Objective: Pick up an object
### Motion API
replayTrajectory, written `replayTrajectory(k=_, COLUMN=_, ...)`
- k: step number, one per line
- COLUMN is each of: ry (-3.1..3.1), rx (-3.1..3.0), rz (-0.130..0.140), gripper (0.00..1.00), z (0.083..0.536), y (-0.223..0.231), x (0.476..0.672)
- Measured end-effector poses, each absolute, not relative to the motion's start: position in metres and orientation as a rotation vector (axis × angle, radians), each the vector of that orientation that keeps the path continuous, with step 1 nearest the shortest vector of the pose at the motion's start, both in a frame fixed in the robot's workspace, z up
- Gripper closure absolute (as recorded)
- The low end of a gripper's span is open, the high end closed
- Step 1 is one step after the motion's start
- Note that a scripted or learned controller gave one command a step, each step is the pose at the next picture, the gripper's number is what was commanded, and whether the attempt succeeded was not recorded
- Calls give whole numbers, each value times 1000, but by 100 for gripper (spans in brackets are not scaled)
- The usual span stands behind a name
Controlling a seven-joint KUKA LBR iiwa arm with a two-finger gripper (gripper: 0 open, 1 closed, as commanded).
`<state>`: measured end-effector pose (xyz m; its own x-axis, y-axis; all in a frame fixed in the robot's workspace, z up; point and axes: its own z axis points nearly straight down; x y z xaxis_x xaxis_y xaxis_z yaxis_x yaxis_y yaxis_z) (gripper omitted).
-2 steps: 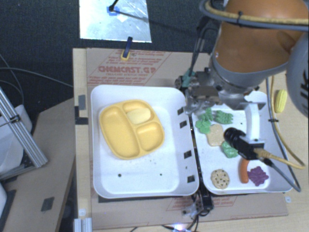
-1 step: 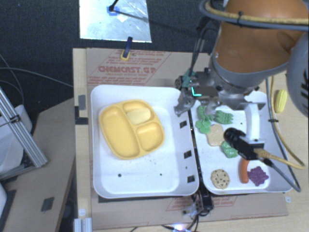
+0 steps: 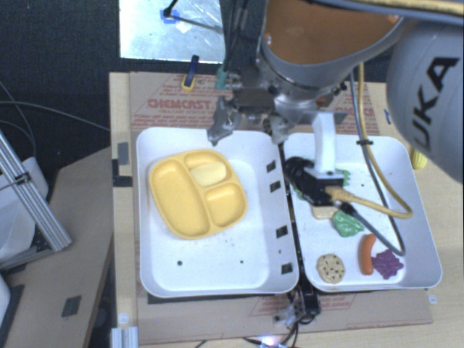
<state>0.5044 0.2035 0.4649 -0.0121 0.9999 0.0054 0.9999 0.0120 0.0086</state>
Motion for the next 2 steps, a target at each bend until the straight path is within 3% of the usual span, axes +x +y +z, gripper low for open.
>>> replayTrajectory(k=1, ry=2233, rx=2216, rz=-12, gripper=0, z=370, y=236, x=484)
replayTrajectory(k=2, ry=2218, rx=2219, rz=14, gripper=0, z=448, y=208, x=487)
